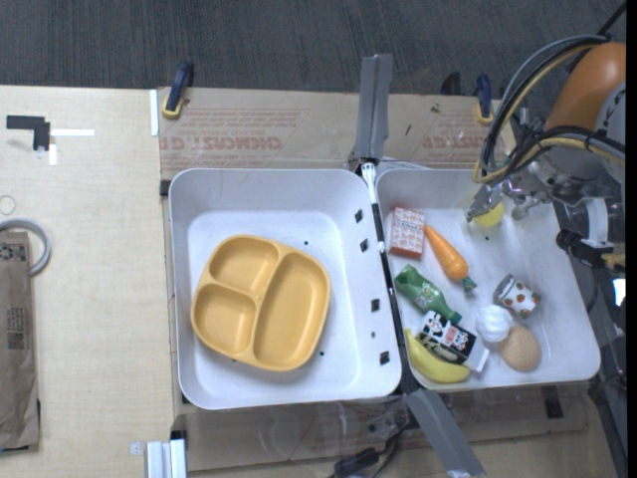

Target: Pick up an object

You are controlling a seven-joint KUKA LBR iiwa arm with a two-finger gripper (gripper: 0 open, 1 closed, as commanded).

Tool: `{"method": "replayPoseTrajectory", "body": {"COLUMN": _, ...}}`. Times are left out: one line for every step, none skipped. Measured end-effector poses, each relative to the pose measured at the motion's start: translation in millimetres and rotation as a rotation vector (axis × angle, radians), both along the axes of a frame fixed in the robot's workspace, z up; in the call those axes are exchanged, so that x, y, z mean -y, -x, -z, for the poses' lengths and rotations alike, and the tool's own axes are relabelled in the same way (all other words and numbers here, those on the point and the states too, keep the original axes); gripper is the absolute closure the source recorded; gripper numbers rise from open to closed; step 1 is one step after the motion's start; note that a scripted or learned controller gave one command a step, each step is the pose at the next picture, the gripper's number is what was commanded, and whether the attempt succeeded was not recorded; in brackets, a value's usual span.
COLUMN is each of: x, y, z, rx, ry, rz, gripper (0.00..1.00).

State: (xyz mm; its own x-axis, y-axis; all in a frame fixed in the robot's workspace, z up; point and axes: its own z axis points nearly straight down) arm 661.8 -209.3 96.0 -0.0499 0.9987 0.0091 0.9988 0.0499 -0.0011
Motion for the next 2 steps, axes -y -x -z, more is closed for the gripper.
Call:
{"method": "replayPoseTrajectory", "body": {"x": 6, "y": 0, "z": -8, "rx": 0.007, "ry": 0.014, "rz": 0.002, "gripper": 1.00}}
{"method": "replayPoseTrajectory", "body": {"x": -69, "y": 2, "z": -108, "rx": 0.004, "ry": 0.011, "rz": -0.093, "gripper": 1.00}}
